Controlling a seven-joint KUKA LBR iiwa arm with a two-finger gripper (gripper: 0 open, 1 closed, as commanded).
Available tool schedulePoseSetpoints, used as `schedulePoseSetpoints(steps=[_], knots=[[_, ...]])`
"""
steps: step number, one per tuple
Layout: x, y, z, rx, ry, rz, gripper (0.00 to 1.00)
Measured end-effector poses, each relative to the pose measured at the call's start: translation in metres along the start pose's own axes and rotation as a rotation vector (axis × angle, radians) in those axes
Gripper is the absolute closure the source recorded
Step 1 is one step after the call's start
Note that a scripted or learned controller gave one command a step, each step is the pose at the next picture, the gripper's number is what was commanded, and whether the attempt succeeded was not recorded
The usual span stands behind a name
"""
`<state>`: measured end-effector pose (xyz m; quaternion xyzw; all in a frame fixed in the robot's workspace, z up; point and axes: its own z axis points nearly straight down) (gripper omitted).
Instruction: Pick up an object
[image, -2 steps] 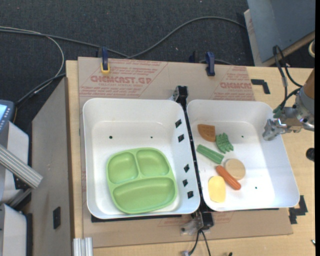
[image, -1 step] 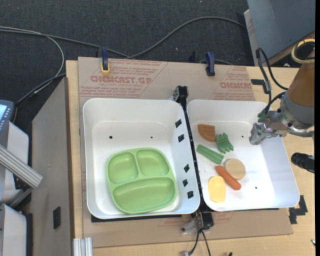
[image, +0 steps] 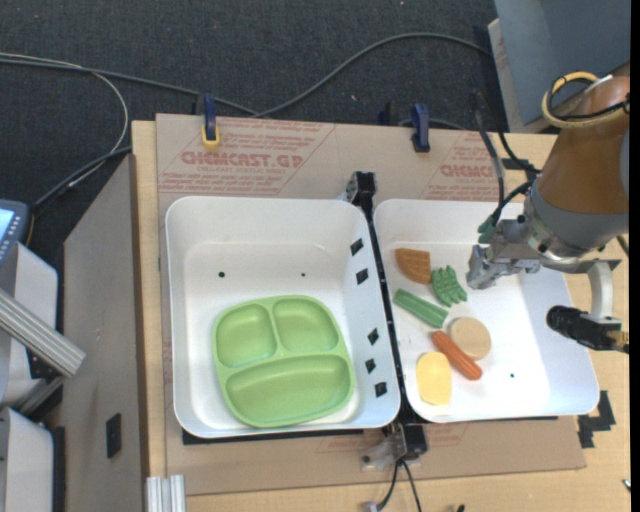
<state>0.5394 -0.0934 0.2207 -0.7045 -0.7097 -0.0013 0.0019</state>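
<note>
Your pincer (image: 483, 268) hovers just right of the green ridged toy (image: 448, 285) in the right bin (image: 560, 395) — you cannot tell its state. Center it over 1 piece, clear of the carrot (image: 457, 354) — then descend straight.

Arm (image: 590, 150) cut off by right edge and top-right corner; its base is out of frame. Gripper (image: 482, 270) seen from above, fingertips too small and dark to tell if open or closed. Right bin (image: 560, 400): far right wall partly covered by arm and a black fitting (image: 585, 326), which the right edge clips. Grey box (image: 20, 300) at left cut off by left edge. Print on cardboard (image: 250, 150) partly readable only. Cables (image: 400, 485) at bottom run off the frame.
</note>
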Motion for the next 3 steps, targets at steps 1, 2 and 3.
schedulePoseSetpoints(steps=[1, 2, 3], knots=[[0.051, 0.003, -0.009, -0.002, -0.002, 0.001, 1.00], [0.101, 0.005, -0.013, -0.002, -0.002, 0.000, 1.00], [0.156, -0.001, -0.019, -0.002, -0.002, 0.000, 1.00]])
